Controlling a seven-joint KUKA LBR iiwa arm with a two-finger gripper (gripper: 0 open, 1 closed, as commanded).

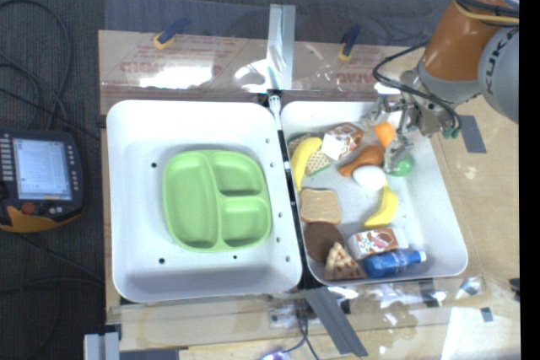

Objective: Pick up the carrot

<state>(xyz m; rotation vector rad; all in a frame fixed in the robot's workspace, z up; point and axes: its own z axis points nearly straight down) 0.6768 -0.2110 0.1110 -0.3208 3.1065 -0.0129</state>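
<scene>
Carrot [386,135] by gripper [396,133] — axis, heading unclear.

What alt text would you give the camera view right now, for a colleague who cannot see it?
The gripper sits at the far edge of the right bin, right by the orange carrot among toy foods including bananas, bread, an egg and a blue bottle. The left bin holds a green divided tray.
</scene>
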